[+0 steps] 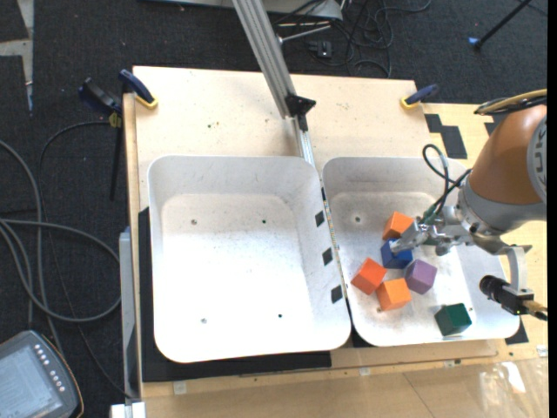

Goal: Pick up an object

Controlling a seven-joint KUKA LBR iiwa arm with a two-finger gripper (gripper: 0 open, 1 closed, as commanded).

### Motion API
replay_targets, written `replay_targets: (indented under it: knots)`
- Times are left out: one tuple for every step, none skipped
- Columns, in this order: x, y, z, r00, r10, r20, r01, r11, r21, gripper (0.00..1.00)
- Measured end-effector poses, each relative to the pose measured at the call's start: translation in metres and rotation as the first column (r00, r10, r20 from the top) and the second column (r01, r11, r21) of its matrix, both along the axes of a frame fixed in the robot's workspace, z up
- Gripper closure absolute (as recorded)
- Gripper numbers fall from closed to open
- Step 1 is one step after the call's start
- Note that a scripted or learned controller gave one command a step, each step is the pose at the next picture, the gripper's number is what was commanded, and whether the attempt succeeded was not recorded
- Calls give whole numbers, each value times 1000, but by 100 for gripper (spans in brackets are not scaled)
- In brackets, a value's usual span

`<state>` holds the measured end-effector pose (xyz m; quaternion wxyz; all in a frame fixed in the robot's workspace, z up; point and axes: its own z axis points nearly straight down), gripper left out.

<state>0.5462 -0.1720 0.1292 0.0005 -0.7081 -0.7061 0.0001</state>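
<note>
Grey gripper point(416, 236): low in the right bin point(365, 185); spread of its tips cannot be told.
Blue cube point(396, 254): just left and near of the tips, possibly touching.
Neighbours: orange cube point(399, 225) just beyond, purple cube point(421, 276) nearer.

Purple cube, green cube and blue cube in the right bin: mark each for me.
purple cube point(421, 276), camera view, its top face.
green cube point(452, 319), camera view, its top face.
blue cube point(396, 255), camera view, its visible side below the claw.
</note>
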Motion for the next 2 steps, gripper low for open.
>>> replay_targets:
  knots:
    - [6,-1,-9,1000,5,21,-5,1000,-5,0]
    - [8,-1,1,1000,3,26,-3,1000,-6,100]
